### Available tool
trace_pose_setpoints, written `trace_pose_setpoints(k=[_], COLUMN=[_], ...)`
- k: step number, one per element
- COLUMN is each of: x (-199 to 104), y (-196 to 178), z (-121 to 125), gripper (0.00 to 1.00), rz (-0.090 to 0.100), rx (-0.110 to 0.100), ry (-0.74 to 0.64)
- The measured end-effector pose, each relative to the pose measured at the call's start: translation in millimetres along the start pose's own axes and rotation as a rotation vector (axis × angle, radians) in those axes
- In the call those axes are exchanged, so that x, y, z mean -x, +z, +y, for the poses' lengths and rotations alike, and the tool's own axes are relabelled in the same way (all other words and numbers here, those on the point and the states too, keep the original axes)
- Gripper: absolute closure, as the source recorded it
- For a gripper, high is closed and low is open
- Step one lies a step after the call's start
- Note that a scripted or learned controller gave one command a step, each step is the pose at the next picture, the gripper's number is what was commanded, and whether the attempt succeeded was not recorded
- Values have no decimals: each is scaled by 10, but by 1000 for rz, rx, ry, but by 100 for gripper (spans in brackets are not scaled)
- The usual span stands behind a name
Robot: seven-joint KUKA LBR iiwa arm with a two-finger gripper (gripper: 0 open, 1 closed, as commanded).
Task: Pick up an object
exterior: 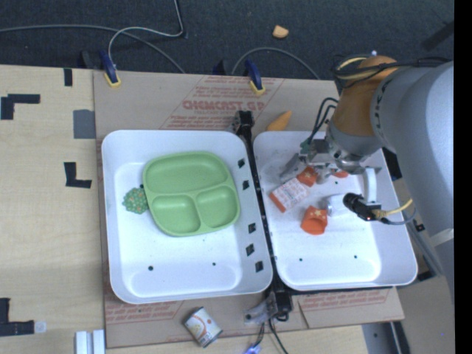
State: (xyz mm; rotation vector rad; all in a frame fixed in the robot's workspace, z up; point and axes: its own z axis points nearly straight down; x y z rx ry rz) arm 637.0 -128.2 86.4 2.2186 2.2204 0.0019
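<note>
A small red and white packet (289,194) lies in the right bin (346,268) beside an orange cup (315,220), with the gripper (310,169) low just above it, its grip too hidden to tell.

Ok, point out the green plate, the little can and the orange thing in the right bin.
Green plate (190,174): camera view, large upper compartment.
Can (203,326): camera view, its side.
Orange thing (315,220): camera view, its middle.
</note>
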Motion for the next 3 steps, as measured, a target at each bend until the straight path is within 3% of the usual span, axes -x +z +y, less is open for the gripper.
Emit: trace_pose_setpoints(k=[1, 2, 3], x=[242, 10, 13], y=[3, 3, -98], z=[326, 64, 65], gripper=[0, 0, 100], rz=[0, -1, -2], rx=[1, -1, 0], ry=[-1, -1, -1])
